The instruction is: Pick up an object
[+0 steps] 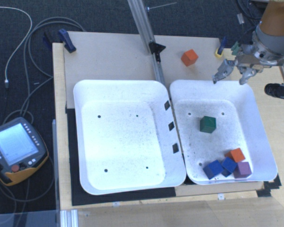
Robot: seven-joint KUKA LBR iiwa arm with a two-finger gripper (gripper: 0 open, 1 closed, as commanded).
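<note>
Camera view: we see pincer [233,74] open, holding nothing, above far rim of right bin [260,122]. Green cube [208,124] inside right bin, mid-floor; orange cube [190,57] on table beyond it.

Bench [109,51]: two white bins side by side, left [85,91], right [260,126]; orange cube [190,57] on board behind right bin

Off to my left a teach pendant [15,148] with a lit grey screen lies on the dark carpet [19,56], its cables [26,37] looping past the bench corner. A blue clamp [66,40] grips the bench's far left edge. An aluminium rail [141,20] slants down between my bins.
</note>
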